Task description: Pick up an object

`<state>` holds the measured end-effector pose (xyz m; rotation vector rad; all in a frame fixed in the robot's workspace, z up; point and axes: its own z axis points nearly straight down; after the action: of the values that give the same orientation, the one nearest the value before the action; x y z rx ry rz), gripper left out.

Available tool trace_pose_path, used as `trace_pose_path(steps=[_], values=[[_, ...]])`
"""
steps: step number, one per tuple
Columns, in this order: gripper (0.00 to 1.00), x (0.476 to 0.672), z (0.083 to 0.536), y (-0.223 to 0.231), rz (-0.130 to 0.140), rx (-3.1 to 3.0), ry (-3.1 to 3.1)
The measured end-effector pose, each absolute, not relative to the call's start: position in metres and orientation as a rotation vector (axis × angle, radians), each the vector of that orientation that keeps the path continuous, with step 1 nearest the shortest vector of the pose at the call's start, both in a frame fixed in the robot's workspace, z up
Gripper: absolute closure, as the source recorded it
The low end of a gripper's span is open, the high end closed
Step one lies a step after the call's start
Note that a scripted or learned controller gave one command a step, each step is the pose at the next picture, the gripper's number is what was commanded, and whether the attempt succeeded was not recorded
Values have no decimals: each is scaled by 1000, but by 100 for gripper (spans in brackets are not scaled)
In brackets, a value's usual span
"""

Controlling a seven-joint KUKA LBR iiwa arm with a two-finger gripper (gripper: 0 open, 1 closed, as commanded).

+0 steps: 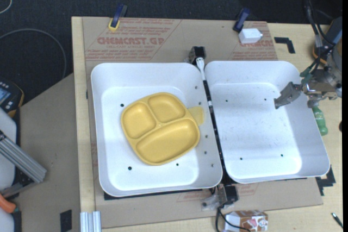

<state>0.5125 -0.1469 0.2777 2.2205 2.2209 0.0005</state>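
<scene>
Yellow divided plate [159,127] is lying flat in the left bin [103,117], roughly centred, toward its right wall. Right bin [261,171] is sitting just beside it on the worktop [163,35]. End effector [288,96] is hovering over the right bin's right edge; finger state: cannot tell.

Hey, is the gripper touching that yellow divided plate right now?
Apart. The camera view shows the gripper over the right bin, while the yellow plate lies in the left bin, with both bins' rims between them.

high fixed camera, slanting down, both bins [98,117]
</scene>
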Motion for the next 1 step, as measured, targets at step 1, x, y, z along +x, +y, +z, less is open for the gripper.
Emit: trace_pose_path(steps=[1], values=[[0, 480, 475, -85, 22, 2201, 2218]])
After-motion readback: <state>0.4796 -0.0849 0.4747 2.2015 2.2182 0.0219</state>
